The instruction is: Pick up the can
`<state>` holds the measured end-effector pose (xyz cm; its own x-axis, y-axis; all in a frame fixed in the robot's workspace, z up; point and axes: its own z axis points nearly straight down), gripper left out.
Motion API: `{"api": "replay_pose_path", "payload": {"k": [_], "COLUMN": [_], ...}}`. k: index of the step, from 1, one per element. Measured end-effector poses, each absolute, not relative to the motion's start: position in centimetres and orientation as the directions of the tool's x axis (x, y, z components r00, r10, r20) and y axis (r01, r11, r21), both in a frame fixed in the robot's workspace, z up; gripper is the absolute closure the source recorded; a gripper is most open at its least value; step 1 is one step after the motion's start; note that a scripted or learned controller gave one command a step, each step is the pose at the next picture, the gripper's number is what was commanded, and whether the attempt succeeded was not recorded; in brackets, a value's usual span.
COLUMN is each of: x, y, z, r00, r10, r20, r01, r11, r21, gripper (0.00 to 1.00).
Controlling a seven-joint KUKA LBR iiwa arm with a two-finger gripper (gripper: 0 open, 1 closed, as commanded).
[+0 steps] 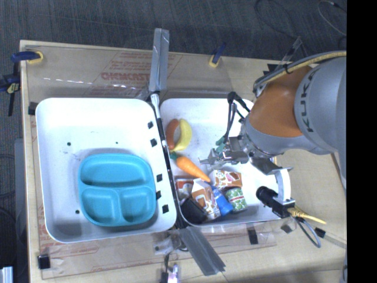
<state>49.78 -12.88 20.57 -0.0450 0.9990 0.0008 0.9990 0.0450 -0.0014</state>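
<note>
Starting at the left, a blue divided tray (115, 188) lies in the left bin (53, 158); taking the orange carrot (189, 166) in the right bin (200, 108) as the landmark, that tray is well to its left, across the divider. Just above the carrot rest a yellow banana (184, 133) and a reddish-brown piece beside it. Just right of and below the carrot lies the can (231, 188), on its side, its printed label up, crowded among a torn packet (202, 198), a blue item and a dark object toward the bin's lower edge. Right of the carrot and just above the can sits the claw (221, 155), low over the clutter; whether it is released or clenched I cannot tell from here. The step looks like the approach, with nothing lifted. Next the claw would need to centre over the can, avoiding its neighbours, then close across its body.
</note>
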Motion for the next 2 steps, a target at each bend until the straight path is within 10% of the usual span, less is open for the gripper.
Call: {"api": "replay_pose_path", "payload": {"k": [1,2], "x": [58.80,58.80], "y": [-17.44,-17.40], "z": [22.54,22.52], "r00": [-0.022,-0.022], "r10": [1.000,1.000], "r20": [0.000,0.000], "r01": [1.000,1.000], "r11": [0.022,0.023], "r21": [-0.003,-0.004], "gripper": [1.00,0.00]}}
